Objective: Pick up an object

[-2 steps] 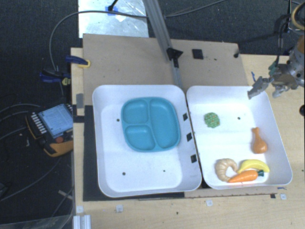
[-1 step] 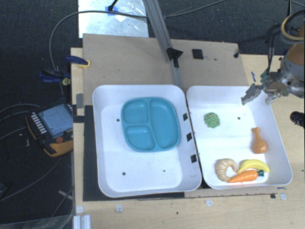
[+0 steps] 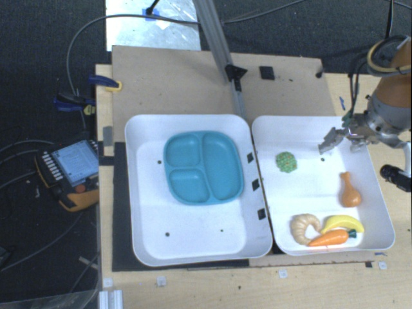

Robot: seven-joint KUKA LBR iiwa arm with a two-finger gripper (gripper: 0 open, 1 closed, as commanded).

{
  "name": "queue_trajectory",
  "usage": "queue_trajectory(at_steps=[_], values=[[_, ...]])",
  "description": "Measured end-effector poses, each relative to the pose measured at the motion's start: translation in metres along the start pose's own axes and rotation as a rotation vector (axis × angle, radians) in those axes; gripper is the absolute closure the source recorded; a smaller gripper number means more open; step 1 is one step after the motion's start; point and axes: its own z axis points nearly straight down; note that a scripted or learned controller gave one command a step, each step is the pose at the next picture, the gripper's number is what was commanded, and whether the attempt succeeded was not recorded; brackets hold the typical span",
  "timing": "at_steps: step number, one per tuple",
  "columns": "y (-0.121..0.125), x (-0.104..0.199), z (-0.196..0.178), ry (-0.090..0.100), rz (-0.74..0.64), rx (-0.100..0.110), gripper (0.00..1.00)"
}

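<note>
The tool [image 3: 335, 140], fingers spread and holding nothing, hovered over the right bin [image 3: 322, 234], with the green broccoli-like piece [image 3: 286, 161] lying just beside it, down and to the camera's left.

The light is bright and even, and seems to come from above. The two white bins [image 3: 193, 250] are almost overexposed, so their surface shows little detail. Shadows are short and soft. A shiny sheet [image 3: 151, 18] at the top edge gives strong glare. The dark floor [image 3: 38, 44] stays dim. The picture is slightly soft and grainy; small things look blurred.
</note>
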Motion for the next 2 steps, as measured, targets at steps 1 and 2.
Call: queue_trajectory(at_steps=[1, 2], values=[[0.004, 0.004, 0.061, 0.0, -0.003, -0.001, 0.0], [0.006, 0.003, 0.046, -0.001, -0.004, -0.007, 1.0]])
